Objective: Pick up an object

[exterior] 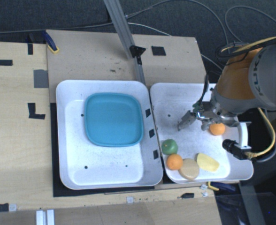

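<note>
The grey arm (250, 86) with its orange band reaches in over the right edge of the right bin (175, 100), and its gripper (194, 120) sits low over the bin's middle. One dark finger (185, 122) juts toward the bin's left wall; whether the tool is apart or together cannot be told from this slant, and nothing shows between its tips. A small orange ball (217, 129) lies just beside the gripper, toward the bin's right edge. Along the bin's near edge lie a green ball (169, 146), a second orange ball (174, 162), a tan round object (189, 168) and a yellow object (207, 162), close together. The left bin (72, 172) carries a blue plate (113, 119) near its far half.
</note>
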Action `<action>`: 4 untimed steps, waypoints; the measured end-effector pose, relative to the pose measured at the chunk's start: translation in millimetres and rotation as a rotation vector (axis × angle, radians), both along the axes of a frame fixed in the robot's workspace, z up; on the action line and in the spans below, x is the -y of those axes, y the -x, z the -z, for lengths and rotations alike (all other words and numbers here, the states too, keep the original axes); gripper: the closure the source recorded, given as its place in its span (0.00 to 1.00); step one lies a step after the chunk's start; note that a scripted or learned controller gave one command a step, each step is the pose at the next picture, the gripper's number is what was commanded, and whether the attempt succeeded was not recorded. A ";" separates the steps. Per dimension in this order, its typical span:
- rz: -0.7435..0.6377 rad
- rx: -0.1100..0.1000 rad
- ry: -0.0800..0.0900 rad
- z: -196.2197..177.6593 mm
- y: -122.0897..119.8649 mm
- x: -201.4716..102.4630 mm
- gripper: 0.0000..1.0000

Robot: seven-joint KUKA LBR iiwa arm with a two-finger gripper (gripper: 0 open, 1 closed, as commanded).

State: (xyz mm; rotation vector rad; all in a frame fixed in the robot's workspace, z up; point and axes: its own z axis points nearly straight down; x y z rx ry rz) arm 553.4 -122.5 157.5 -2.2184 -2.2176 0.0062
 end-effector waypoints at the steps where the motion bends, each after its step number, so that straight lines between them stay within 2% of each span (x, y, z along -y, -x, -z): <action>1: -0.001 0.000 0.000 60.4 8.6 -1.9 0.00; 2: -0.002 0.005 0.000 47.8 7.1 -2.2 1.00; 4: -0.002 0.011 0.001 -72.6 -1.1 -12.3 1.00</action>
